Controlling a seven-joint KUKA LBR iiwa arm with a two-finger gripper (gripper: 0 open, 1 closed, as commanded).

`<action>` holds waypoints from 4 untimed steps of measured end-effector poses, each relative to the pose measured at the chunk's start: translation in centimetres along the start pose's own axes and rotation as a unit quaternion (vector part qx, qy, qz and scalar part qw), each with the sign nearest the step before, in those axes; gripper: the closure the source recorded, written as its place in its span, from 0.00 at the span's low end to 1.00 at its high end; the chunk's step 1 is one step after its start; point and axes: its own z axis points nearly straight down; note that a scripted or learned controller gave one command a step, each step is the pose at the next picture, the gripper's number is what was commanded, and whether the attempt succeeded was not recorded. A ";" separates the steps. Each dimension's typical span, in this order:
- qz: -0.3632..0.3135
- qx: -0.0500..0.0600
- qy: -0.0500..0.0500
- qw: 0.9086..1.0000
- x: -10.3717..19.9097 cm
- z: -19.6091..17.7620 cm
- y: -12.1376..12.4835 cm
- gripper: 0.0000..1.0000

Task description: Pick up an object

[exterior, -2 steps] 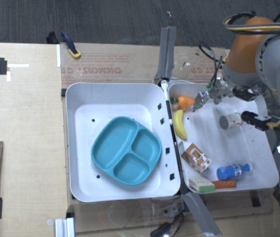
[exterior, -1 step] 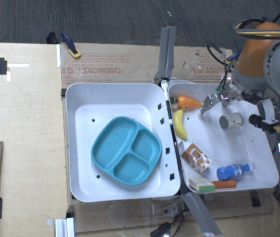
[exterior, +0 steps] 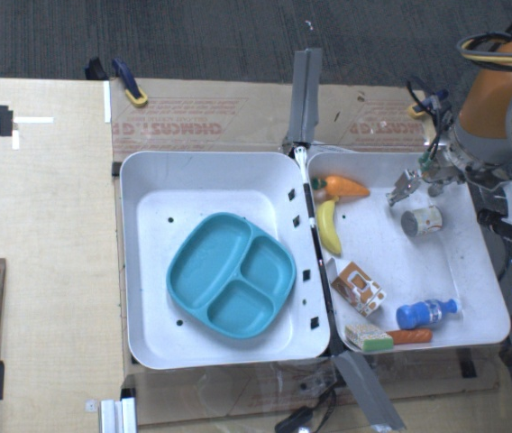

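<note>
My gripper hangs over the upper right part of the right bin, reaching in from the arm at the right edge. Just below it lies a small grey cylinder on its side, apart from the gripper. An orange carrot and a yellow banana lie by the bin's left wall. A brown and white box sits lower down. Near the front are a blue bottle, a green and white block and a red stick.
The left bin bears a blue divided plate. A grey divider post rises between the bins at the back. Cables and the arm's body crowd the right edge of the bench.
</note>
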 end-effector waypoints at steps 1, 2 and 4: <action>-0.014 0.002 0.002 1.000 -0.7 -0.8 -0.2 0.00; 0.114 -0.003 0.007 0.994 -0.3 -0.4 0.5 0.00; 0.127 0.000 -0.001 0.992 4.4 0.1 -4.1 0.00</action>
